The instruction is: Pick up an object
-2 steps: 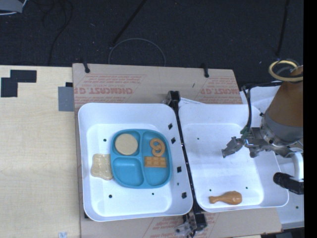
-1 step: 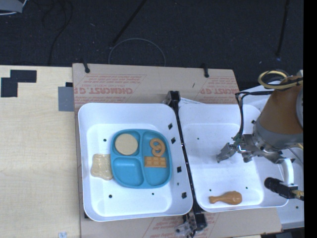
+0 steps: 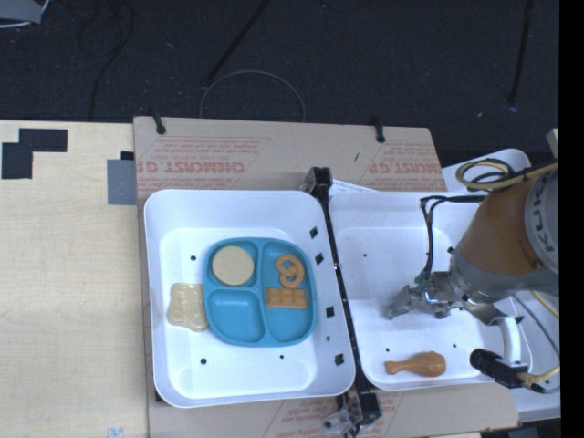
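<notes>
We see the tan plastic drumstick (image 3: 416, 365) at six o'clock of the grey two-finger gripper (image 3: 408, 301) (grip state unclear), long axis three-to-nine.

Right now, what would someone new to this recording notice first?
The bright blue tray in the left bin stands out, with a round cracker, a pretzel and a waffle piece in its compartments and a beige toast slice against its left edge. In the right bin, the grey arm's gripper hangs above a lone drumstick near the front wall.
</notes>
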`<state>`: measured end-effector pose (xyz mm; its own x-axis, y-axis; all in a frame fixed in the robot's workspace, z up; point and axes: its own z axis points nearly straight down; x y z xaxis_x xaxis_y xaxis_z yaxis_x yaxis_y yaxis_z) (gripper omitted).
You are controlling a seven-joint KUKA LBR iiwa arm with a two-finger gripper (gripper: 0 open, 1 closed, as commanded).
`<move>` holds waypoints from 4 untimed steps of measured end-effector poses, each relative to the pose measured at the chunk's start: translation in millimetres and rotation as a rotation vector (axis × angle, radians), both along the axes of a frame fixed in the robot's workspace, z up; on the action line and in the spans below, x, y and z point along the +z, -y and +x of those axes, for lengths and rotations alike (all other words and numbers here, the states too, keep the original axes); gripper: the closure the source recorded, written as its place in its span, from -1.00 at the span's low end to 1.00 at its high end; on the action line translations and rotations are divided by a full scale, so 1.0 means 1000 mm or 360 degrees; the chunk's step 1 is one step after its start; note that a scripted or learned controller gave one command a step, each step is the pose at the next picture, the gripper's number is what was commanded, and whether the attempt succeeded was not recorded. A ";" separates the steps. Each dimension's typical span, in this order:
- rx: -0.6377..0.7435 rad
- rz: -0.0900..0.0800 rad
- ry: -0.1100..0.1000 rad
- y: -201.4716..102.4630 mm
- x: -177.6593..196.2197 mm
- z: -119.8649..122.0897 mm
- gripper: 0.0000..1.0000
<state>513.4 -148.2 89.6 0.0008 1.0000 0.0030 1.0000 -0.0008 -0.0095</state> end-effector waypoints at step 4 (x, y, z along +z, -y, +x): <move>0.0002 -0.0006 0.0021 0.003 0.114 0.000 1.00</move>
<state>513.4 -151.3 203.6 -0.0006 1.0000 -0.0007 1.0000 0.0006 0.0035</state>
